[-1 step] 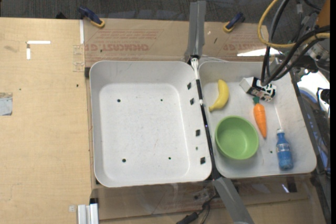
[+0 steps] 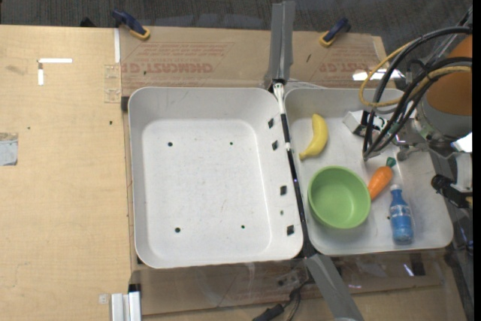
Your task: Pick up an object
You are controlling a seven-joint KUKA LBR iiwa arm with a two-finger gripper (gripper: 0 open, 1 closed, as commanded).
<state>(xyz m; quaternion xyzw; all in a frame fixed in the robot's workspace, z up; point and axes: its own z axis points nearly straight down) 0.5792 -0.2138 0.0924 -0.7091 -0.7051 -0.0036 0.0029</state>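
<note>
Right bin (image 2: 331,103) contains four items: a yellow banana (image 2: 316,136) lying near the divider toward the back, a green bowl (image 2: 340,197) upright at the front, an orange carrot (image 2: 380,179) touching the bowl's right rim, and a blue bottle (image 2: 400,215) lying just beside the carrot toward the front. The arm (image 2: 449,90) hangs over the bin's right edge, trailing cables. Left bin (image 2: 207,177) adjoins.

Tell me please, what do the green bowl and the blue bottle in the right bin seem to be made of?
Green bowl: probably plastic, with a matte, even colour and a thick rounded rim. Blue bottle: probably clear blue-tinted plastic, since light shows through its body, with a paler cap. The view is too small to be sure of either.
</note>
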